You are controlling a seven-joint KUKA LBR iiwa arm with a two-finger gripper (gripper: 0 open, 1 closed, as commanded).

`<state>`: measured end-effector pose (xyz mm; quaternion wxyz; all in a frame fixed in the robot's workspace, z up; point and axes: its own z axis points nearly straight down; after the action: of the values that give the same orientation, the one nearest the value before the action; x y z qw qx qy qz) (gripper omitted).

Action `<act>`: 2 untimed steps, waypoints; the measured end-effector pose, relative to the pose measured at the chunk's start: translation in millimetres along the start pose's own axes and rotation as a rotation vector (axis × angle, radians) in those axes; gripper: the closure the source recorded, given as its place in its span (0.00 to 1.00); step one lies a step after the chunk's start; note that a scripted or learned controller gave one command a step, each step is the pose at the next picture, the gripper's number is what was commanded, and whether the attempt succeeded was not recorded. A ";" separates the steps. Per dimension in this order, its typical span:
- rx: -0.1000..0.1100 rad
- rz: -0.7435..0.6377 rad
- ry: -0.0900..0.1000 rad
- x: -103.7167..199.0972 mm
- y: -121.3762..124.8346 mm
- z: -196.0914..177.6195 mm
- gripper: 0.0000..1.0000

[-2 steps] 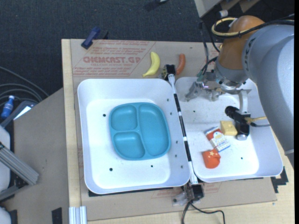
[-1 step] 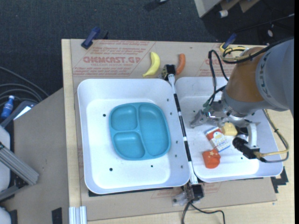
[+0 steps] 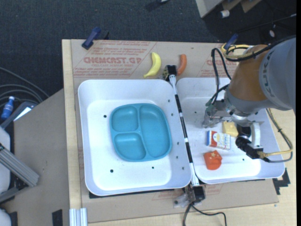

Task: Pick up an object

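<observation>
I see gripper [image 3: 210,118] over right bin [image 3: 197,91] | left of carton [image 3: 218,140] | finger state unclear

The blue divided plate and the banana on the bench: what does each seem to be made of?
Blue divided plate: likely moulded plastic, with a smooth, even colour and soft sheen. Banana: probably a plastic toy, uniformly bright yellow and slightly glossy, though real fruit can't be ruled out.

A blue divided plate [image 3: 140,131] is sitting in the white left bin [image 3: 94,173]. In the white right bin [image 3: 244,173], a red object [image 3: 213,160], a white-and-red carton [image 3: 218,140] and what is possibly a pale yellow block [image 3: 229,127] are showing.
</observation>
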<state>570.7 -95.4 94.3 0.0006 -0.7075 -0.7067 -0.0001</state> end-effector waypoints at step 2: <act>-0.001 0.000 0.000 0.2 0.2 -9.7 1.00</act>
<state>571.0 -95.2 104.0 0.0004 -0.7077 -0.7065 -0.0005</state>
